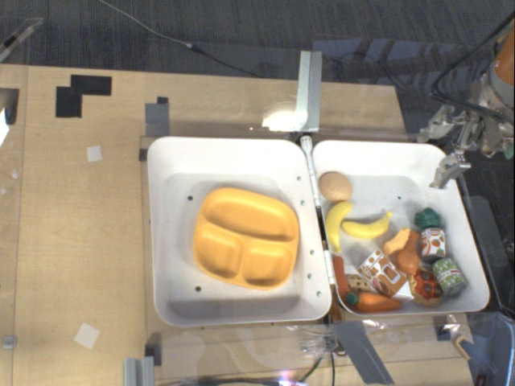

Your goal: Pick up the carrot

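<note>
The carrot (pixel 378 301) is orange with a green stub at its left end. It lies flat along the near wall of the right bin (pixel 378 161), among other toy foods. My gripper (pixel 452 161) hangs over the far right corner of that bin, well away from the carrot and up-right of it. Nothing is visibly held in it. The arm enters from the upper right edge.
Packed around the carrot are a red pepper (pixel 339 273), a snack box (pixel 381 271), a banana (pixel 351 223), a brown bun (pixel 335 186), cans (pixel 434 244) and a green item (pixel 427 217). The left bin (pixel 169 240) holds a yellow divided plate (pixel 245 237).
</note>
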